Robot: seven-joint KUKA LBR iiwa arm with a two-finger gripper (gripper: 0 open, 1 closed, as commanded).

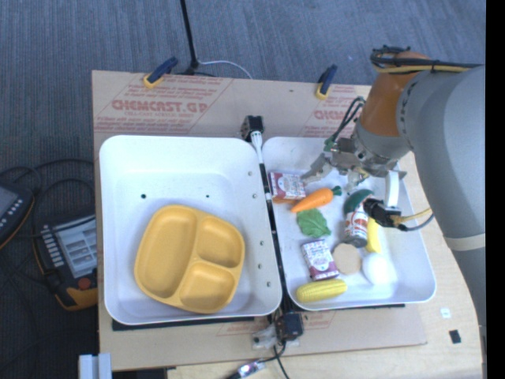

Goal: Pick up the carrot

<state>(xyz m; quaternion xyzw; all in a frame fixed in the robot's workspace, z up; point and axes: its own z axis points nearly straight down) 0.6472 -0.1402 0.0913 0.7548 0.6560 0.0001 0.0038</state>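
The orange carrot [313, 200] with a green tip lies in the right bin [410, 290], near its left wall and pointing up to the right. My gripper [338, 174] hangs just above and to the right of the carrot, at the bin's back. Its two grey fingers [319, 165] are spread apart and open, with nothing between them. The carrot is apart from the fingers and rests among other toy foods.
Around the carrot are a red packet [286, 185], a green leaf [313, 223], a small bottle [357, 226], a second red packet [319, 259], a corn cob [319, 291] and a white egg [379, 269]. The left bin [126, 164] holds a yellow divided plate [191, 257].
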